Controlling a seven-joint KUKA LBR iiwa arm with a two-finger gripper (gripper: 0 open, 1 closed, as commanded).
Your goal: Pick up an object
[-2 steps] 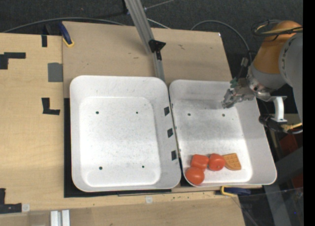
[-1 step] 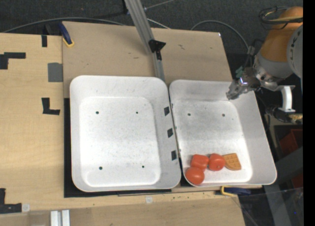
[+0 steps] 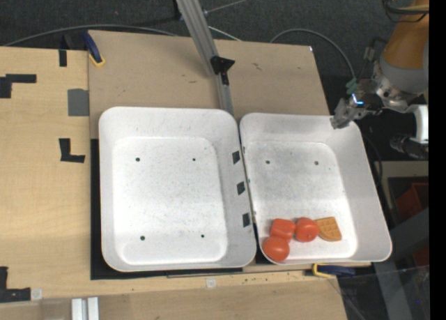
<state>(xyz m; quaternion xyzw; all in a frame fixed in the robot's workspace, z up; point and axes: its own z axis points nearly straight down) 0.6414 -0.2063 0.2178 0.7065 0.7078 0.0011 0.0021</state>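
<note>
Camera view: fingers [image 3: 341, 119] small, blurred at right bin [image 3: 362, 165] far corner, state unclear; 3 red pieces [image 3: 289, 235] near front.

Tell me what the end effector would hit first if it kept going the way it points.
Probably the right bin's far right corner: the end effector hangs just above its rim, pointing down and left. Depth is unclear from this single view.

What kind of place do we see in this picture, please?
Probably a robotics lab or test bench. A wooden bench bears two shallow white bins: the left bin and the right bin with three red pieces and an orange one. A gripper reaches in, and cables run behind.
</note>
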